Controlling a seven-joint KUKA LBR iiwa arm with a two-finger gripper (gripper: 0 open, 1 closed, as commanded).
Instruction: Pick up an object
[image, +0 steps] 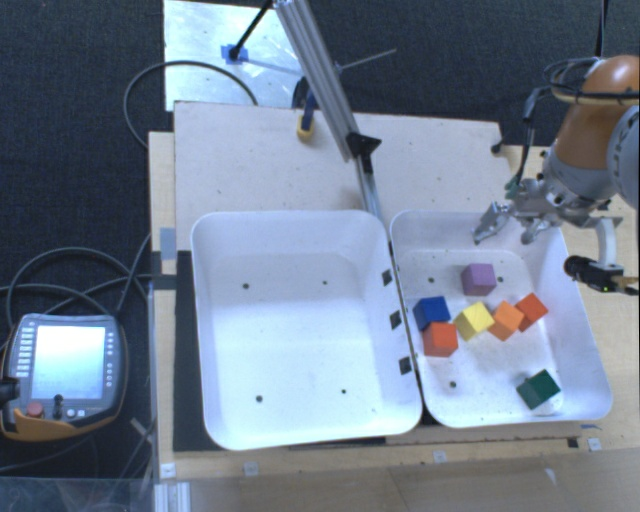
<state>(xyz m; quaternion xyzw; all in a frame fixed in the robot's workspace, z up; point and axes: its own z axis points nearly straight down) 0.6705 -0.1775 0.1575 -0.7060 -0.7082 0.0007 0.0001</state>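
White plastic forms the right bin (575, 330), which serves as the reference landmark. Seven blocks lie on its floor: a purple block (479, 278) nearest the far wall, a blue block (431, 311), a red block (440, 339), a yellow block (474, 320), two orange blocks (507, 319) (531, 309) touching each other, and a green block (539, 388) near the front right corner. The gripper (509, 226) hangs above the bin's far rim, fingers spread, gripping nothing. A teach pendant (62, 374) lies well left of the bin.
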